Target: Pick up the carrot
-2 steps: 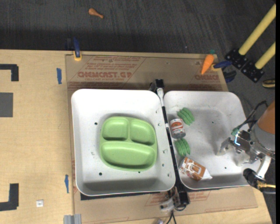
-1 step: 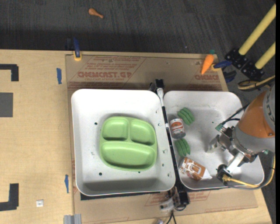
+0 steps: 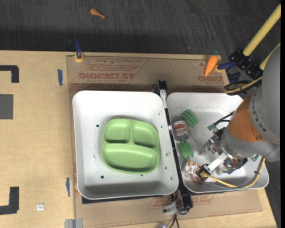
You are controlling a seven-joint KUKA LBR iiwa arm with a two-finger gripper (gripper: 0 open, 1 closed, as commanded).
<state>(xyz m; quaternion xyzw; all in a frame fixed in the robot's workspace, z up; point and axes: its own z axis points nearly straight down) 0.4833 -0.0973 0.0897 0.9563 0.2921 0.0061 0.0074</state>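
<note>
The carrot (image 3: pixel 211 65), orange with a green top, lies on the brown board behind the right bin (image 3: pixel 202 100), outside its far rim. My gripper (image 3: pixel 213 149) is low inside the right bin near its front, well away from the carrot. The grey wrist with the orange band hides much of it. Nothing can be seen held.
The left bin (image 3: pixel 89 133) holds a green divided plate (image 3: pixel 131 144). In the right bin lie two green ridged pieces (image 3: pixel 189 117) (image 3: pixel 185 150), a small can (image 3: pixel 180 130) and a red-and-white packet (image 3: pixel 192 168). A small orange thing (image 3: pixel 97 13) lies on the dark floor beyond the bench.
</note>
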